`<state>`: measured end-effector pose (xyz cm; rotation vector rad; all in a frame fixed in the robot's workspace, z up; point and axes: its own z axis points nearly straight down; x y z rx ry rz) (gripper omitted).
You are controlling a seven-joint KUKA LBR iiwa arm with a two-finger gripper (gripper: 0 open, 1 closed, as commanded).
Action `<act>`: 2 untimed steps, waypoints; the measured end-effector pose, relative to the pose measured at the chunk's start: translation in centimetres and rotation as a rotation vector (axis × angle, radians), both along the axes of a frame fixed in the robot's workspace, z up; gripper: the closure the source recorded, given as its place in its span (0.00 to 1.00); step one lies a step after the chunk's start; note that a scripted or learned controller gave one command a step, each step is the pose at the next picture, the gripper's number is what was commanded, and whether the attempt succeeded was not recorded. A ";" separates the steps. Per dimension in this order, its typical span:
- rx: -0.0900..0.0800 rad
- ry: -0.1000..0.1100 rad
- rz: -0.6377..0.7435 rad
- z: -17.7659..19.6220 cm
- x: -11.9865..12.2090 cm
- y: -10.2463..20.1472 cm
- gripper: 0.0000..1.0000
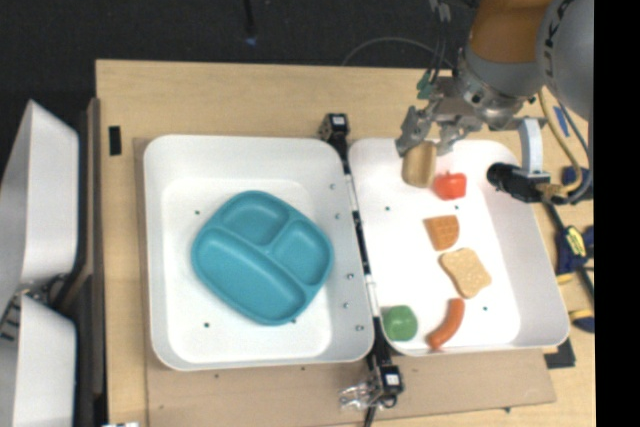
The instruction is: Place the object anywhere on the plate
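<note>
The end effector hangs over the back of the right bin, and a tan block sits just below it; I cannot tell whether it is gripped. This looks like the pick-up step. Next comes a carry left across the divider to the blue plate in the left bin.

Teal sectioned plate in left bin; tan object in right bin.

Teal plate left bin; foods right bin
</note>
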<state>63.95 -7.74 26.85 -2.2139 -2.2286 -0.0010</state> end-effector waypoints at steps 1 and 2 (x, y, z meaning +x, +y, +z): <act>0.000 0.002 0.000 -0.1 0.2 5.0 1.00; 0.000 0.001 -0.001 -1.3 -0.6 9.3 1.00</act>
